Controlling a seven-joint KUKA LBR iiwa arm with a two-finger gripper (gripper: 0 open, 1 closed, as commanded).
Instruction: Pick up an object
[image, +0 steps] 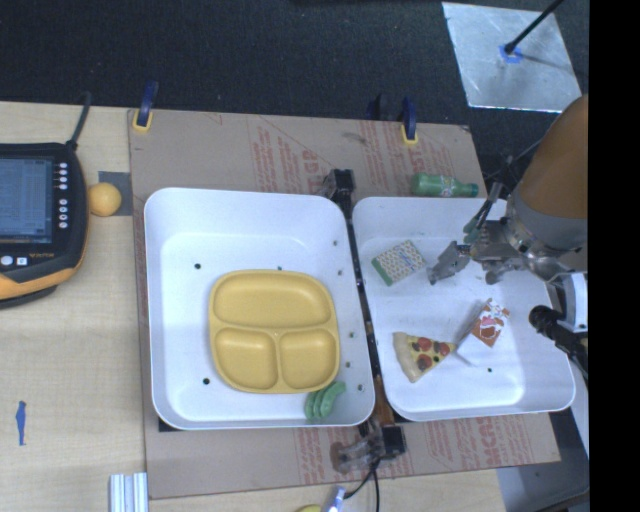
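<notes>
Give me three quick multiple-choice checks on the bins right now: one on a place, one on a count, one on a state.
1. Where does the pizza slice lie?
A. right bin
B. left bin
C. on the cardboard

2. How many compartments has the yellow tray?
A. two
B. three
C. five

3. How does the yellow tray sit?
A. tipped on its edge
B. flat in the left bin
C. between the gripper's fingers

Answers: 1 A, it rests on the right bin floor; 2 B, one long section above two smaller ones; 3 B, its open face is up in the left bin, far from the gripper.
</notes>
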